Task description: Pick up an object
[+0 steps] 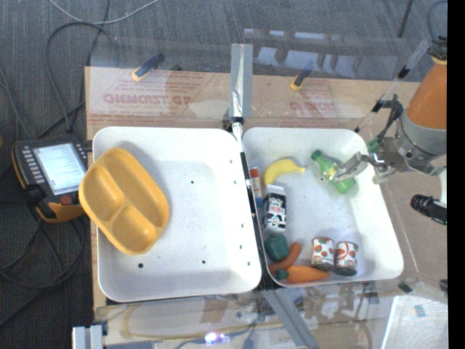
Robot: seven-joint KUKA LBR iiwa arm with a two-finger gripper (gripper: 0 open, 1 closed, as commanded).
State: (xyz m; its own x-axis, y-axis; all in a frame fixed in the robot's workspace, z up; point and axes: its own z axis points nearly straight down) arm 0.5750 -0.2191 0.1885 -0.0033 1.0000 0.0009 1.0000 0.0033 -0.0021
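Grey carpet around counter (167, 97), pincer (357, 162) low over right bin (378, 224) near its far right rim, fingers closed on green bottle (333, 170), banana (283, 169) just left, cans (334, 254) near front rim, open floor between.

Arm enters at right edge of frame, orange band uppermost, wrist angled left and downward. Gripper (354, 164) sits right of centre; fingers appear closed, though view is small.
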